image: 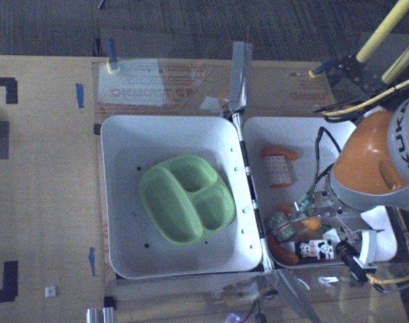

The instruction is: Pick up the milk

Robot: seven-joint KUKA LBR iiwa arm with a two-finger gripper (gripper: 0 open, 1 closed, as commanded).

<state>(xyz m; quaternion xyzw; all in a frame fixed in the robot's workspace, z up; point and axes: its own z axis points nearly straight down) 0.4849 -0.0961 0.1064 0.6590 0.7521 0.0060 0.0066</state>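
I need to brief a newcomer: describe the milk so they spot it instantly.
Look in the right bin, at its near edge below the arm. The milk lies on its side, a small carton with black-and-white cow patches, unlike the red and orange items beside it.

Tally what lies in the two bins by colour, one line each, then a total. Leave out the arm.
Green: 2, the divided plate and a small green item.
Red or orange: 3, a red packet, a small orange piece, a red piece.
Black and white: 1, the milk.
Total: 6.
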